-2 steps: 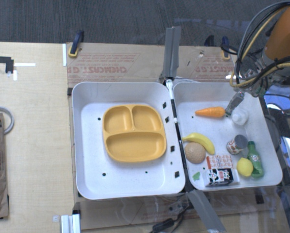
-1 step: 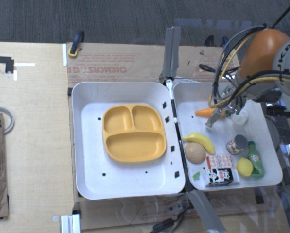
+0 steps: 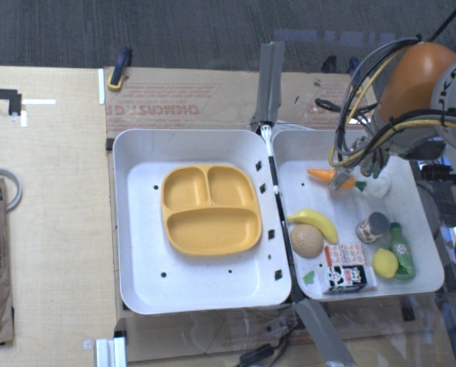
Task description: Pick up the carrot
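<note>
Two shallow white bins sit side by side on the bench: the left bin (image 3: 136, 228) holds a yellow divided plate (image 3: 211, 209), and the right bin (image 3: 426, 228) holds the food. The arm (image 3: 415, 75) reaches in over the right bin's far end, with the gripper (image 3: 342, 180) right at the carrot (image 3: 328, 177), which lies near the far left corner, tip pointing left. Whether the jaws are spread or pinching the carrot I cannot tell; cables hide them. A good grasp likely closes across the thick end, clear of the bin wall. Nearer the camera lie a banana (image 3: 315, 222), a brown round fruit (image 3: 306, 241), a small carton (image 3: 344, 267), a green bottle (image 3: 400, 249) and a lemon (image 3: 385, 263). Cardboard lies behind the bins.
</note>
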`<action>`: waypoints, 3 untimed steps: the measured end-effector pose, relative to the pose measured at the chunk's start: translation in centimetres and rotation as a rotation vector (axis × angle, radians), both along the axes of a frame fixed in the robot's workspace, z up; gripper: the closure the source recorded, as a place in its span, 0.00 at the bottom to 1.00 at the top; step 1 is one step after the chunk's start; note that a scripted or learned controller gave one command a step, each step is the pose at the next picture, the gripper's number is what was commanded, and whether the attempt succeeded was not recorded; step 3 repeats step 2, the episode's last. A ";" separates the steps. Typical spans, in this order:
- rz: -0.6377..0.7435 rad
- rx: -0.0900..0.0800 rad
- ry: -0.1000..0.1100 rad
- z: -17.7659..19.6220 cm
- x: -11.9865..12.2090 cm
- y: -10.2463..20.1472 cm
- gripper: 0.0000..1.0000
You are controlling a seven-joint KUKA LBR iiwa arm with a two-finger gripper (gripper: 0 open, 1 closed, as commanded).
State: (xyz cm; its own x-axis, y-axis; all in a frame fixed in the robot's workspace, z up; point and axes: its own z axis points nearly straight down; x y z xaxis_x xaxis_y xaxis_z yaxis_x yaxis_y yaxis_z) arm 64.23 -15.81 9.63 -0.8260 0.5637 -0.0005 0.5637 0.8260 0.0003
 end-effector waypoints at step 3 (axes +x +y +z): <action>0.180 0.000 0.002 12.1 -2.0 2.0 1.00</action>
